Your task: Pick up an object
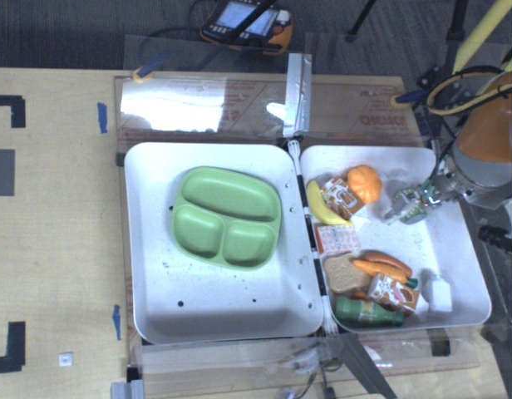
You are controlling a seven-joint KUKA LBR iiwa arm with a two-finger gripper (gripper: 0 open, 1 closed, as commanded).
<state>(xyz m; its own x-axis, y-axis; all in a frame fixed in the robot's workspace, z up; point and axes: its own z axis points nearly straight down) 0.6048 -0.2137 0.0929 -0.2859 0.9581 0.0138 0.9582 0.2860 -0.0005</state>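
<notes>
The right bin (pixel 452 241) holds several toy foods: a yellow banana (pixel 322 207), an orange fruit (pixel 364 183), a printed snack packet (pixel 338 196), a red-and-white packet (pixel 337 239), a bread slice (pixel 346 275), an orange carrot (pixel 381 264), a small carton (pixel 393 293), a green bottle (pixel 368 312) and a white piece (pixel 440 293). My gripper (pixel 411 204) hangs low over the bare floor of this bin's upper right part, to the right of the orange fruit and apart from it. Nothing shows in its grasp.
A green three-compartment plate (pixel 227 216) lies in the left bin (pixel 141 223). The raised divider (pixel 302 223) runs between the bins. My grey arm with its orange band (pixel 484 144) comes in over the right bin's far right corner. Cables and a handheld controller (pixel 243 22) lie beyond the bench.
</notes>
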